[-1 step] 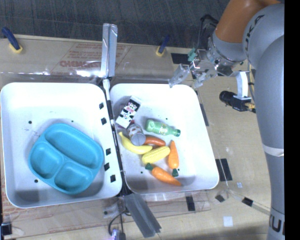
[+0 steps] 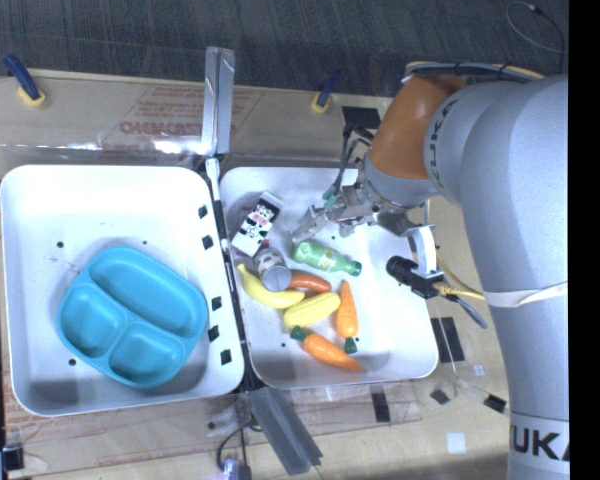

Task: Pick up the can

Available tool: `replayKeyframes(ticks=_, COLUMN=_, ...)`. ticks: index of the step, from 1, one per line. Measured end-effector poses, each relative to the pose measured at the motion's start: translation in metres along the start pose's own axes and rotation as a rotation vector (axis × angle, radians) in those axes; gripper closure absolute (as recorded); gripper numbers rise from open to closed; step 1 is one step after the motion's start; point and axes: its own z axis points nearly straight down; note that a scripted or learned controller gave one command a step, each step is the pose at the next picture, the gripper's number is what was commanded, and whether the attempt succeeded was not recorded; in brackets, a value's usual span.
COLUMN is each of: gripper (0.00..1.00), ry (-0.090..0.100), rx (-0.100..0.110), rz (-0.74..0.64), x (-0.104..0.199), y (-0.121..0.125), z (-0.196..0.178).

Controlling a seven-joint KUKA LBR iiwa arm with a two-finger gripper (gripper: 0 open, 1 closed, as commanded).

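**benchwatcher:** Since everyone keeps asking where the arm [image 2: 480, 168] sits at this moment: it's parked over the far right part of the right bin [image 2: 420, 353]. The left bin [image 2: 20, 268] is well off to the gripper's view-left, and the blue tray [image 2: 130, 313] in it is nowhere near the action. The gripper [image 2: 318, 225] hangs low over the clutter. I honestly can't tell from this angle whether it's wide or narrow, and I see nothing held in it.

**tinkerer_j:** OK, and what's around it?

**benchwatcher:** A green bottle [image 2: 326, 258] lies just on the near side of the gripper, almost under it. Two bananas [image 2: 310, 309] and some carrots [image 2: 330, 351] are farther out the same way, toward the bin's front. A little black-and-white carton [image 2: 257, 221] sits to the gripper's view-left, level with it.

**tinkerer_j:** And the can?

**benchwatcher:** The can [image 2: 272, 266] is view-left of the gripper and a bit nearer the camera. It's tucked between the carton and the upper banana, close to the wall shared by the two bins. It looks tipped over, but it's too small for me to call its long axis.

My guess is the gripper needs to slide view-left past the bottle's end before dropping. As it stands, it's lined up more with the bottle than the can.
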Motion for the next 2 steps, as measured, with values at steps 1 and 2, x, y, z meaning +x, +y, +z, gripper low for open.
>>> replayKeyframes(ticks=1, gripper=0.0, ry=0.0, rx=-0.001, rz=0.107, x=-0.016, y=-0.049, z=0.022)
replayKeyframes(ticks=2, gripper=0.0, ry=0.0, rx=-0.005, rz=0.177, x=0.033, y=0.02, z=-0.126)
